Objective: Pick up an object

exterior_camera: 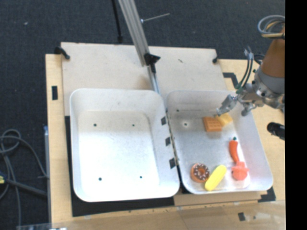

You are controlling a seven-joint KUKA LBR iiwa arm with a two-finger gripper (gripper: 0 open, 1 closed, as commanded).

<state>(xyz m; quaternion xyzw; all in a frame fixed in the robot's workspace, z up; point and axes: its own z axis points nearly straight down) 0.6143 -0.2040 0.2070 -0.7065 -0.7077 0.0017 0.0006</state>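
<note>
Four items in right bin, fingers over orange block, grip unclear

A pale wooden bench fills the middle of the view, with a lighter beige board lying flat across its twelve o'clock half. Two shallow white plastic bins sit side by side on top: the left bin towards nine o'clock, the right bin towards three o'clock, their inner rims touching. A slanted silver aluminium post rises from the board at twelve o'clock, just behind the bins.
</note>
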